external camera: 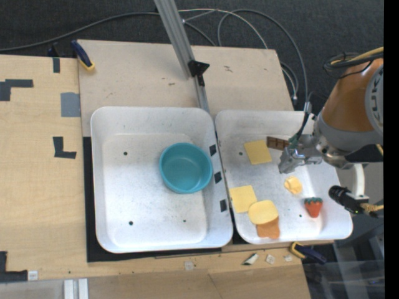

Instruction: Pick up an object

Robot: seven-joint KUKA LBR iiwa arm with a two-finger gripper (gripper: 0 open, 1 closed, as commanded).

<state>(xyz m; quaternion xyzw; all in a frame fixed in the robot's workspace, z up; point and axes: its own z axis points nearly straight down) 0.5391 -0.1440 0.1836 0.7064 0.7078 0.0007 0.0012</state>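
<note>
In the right bin [330, 230] lie several small toy foods. A flat yellow square [257, 151] rests near the middle, with a brown bar [276, 143] just to its right. A second yellow square [242, 198] lies lower left, next to a yellow-and-orange block [265, 218]. A small round yellow piece [293, 184] sits beside a red strawberry [313, 207]. My gripper [288, 164] hangs low over the bin, directly above the round yellow piece and right of the brown bar.
The left bin [112, 129] holds a teal bowl [185, 167]. A grey pole [177, 33] slants up from the seam between the bins. Cables [262, 23] loop behind the right bin. A blue-and-yellow clamp [82, 55] lies on the bench's back left.
</note>
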